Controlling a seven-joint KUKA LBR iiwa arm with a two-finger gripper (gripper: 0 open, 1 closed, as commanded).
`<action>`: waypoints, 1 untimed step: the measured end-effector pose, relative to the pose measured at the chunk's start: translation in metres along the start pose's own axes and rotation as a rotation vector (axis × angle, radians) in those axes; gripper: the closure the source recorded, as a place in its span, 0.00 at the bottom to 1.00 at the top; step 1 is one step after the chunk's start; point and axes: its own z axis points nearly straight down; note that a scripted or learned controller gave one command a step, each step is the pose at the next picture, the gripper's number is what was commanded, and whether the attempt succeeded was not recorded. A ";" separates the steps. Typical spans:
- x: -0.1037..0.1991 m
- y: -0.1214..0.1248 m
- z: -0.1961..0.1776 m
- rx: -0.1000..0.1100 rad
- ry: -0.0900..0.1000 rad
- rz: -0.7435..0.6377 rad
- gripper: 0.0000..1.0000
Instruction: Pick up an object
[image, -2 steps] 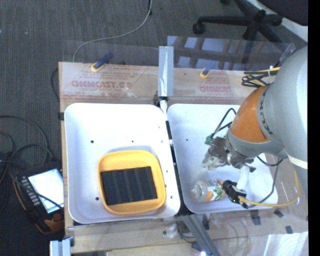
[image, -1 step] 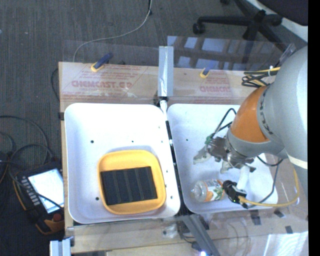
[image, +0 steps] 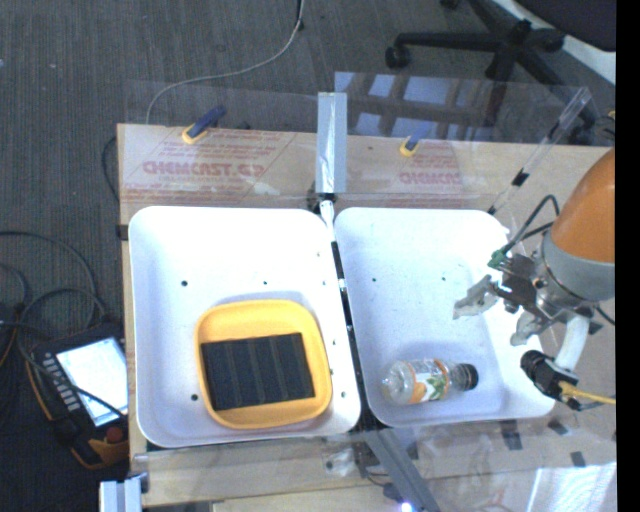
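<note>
The counter is seen from above, its brown surface printed with red lettering, and two shallow white bins are carried on it side by side. The left bin is taken as the landmark for what follows. Inside it, toward its near edge, a yellow tray-like object with a dark ribbed panel in its middle is laid flat. Directly to the right of the left bin, with rims touching along a dark seam, the right bin is set.

Far to the right of the left bin, over the right bin's outer rim, the grey arm with its orange band is seen reaching in. Below that band, the gripper is held above the right bin's right side; whether its fingers are apart or together cannot be told, since the wrist hardware and cables appear to crowd the view there. Nothing is seen between them.

A clear plastic bottle with an orange-and-green label is laid on its side near the right bin's front edge, its dark cap pointed away from the left bin. It is well apart from the gripper.
</note>
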 end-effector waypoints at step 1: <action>0.012 -0.006 0.107 0.003 0.003 -0.305 0.00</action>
